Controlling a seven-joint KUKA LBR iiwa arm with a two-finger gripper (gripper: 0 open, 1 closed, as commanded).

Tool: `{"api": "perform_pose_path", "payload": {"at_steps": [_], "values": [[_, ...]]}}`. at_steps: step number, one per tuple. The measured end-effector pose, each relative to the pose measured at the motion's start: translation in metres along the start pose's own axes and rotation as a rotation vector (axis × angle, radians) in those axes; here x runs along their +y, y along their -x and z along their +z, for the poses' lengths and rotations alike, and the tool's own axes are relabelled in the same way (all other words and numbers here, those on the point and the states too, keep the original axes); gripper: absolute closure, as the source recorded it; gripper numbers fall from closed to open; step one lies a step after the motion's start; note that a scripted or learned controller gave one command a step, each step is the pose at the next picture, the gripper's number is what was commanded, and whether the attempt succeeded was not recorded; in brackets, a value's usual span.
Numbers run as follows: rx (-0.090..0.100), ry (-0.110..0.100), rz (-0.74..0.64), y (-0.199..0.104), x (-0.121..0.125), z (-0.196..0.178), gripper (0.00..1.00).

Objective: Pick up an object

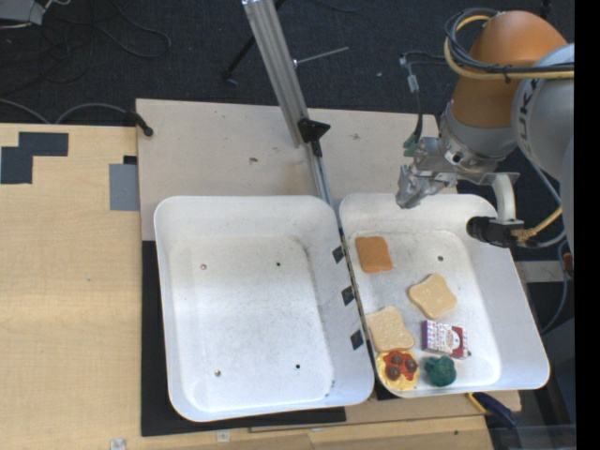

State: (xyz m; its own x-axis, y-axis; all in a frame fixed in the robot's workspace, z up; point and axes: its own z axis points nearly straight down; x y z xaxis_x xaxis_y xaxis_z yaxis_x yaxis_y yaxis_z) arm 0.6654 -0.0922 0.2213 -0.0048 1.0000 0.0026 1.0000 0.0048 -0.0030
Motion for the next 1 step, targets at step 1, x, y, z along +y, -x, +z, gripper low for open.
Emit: {"api": "perform_pose_path", "payload": {"at_steps": [1], "values": [[0.000,-0.001,0.000,-0.0560,-0.0116,-0.0046,1.00]]}}
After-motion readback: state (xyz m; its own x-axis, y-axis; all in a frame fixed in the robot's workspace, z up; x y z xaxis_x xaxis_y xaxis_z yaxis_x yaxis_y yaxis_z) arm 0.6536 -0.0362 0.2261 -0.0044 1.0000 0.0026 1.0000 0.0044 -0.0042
